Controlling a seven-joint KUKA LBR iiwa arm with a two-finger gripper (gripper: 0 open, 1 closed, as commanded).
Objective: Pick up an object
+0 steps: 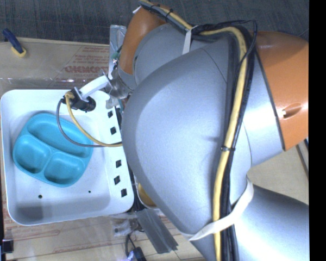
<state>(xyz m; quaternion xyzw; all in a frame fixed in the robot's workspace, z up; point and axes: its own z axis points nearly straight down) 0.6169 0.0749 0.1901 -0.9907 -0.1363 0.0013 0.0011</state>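
Arm (206, 135) bulk dominates the foreground as a grey robot leans over a white bin (22, 211) on the surface, its orange band (285, 86) bright at right. One object lies in that bin: a blue divided tray (49, 151) with three compartments, resting flat toward the bin's left side. A single yellow cable (70, 129) loops across the tray's upper right edge, running from a white fitting (92, 88) near the bin's top rim. The end effector itself sits behind the arm's body, and whether it is released, clenched or grasping anything cannot be told from this angle. Judged from the layout, the pick appears to be at the reaching stage, with the tray not lifted. The next move would call for bringing the tool down over the tray's rim or a divider, where two fingers could find purchase.
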